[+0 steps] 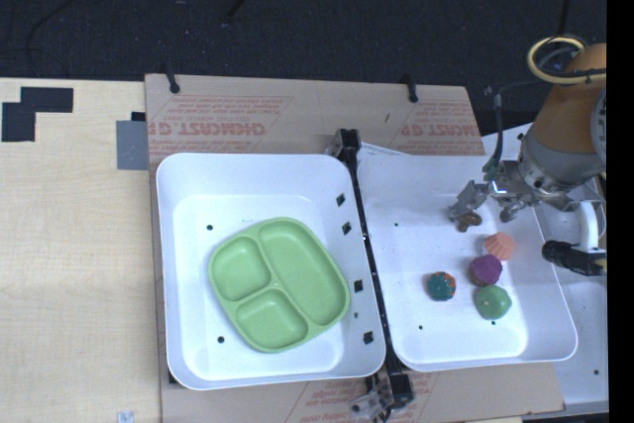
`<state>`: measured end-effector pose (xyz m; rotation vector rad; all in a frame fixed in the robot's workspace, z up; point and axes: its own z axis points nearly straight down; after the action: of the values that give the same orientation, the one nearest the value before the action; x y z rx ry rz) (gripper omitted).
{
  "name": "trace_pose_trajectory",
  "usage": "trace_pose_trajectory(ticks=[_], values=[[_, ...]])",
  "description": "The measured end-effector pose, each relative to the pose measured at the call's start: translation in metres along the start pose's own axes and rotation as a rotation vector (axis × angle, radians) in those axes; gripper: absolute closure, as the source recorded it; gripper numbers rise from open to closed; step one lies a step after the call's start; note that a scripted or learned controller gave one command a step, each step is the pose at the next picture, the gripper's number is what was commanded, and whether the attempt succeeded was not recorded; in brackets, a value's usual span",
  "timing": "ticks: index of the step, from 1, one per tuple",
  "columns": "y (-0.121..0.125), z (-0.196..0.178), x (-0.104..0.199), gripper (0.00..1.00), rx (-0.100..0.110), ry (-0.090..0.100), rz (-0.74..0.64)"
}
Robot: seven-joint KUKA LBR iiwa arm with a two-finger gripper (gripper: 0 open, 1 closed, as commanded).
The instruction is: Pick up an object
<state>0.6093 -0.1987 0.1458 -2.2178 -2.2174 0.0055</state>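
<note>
The light green, three-compartment plastic plate (278,284) lies in the left white bin (188,181). Right of that plate, in the right white bin (416,193), a small teal-and-orange ball (441,286) sits nearest it; further right are a purple round object (485,268), a green round object (492,301) just below it and a pink-orange piece (499,245) just above. The grey two-finger gripper (469,210) hangs over the bin floor up and left of the pink-orange piece, fingers parted with nothing between them

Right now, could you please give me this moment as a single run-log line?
task: pick up an object | claw: above right bin, nothing held | nearest: orange piece | also: purple, green, teal | left bin: green tray
</note>
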Motion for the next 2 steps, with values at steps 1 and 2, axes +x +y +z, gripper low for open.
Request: trace_pose_trajectory(ticks=[1, 2], values=[[-0.001, 0.054, 0.002, 0.00, 0.001, 0.001, 0.000], [0.001, 0.040, 0.001, 1.00, -0.003, 0.000, 0.000]])
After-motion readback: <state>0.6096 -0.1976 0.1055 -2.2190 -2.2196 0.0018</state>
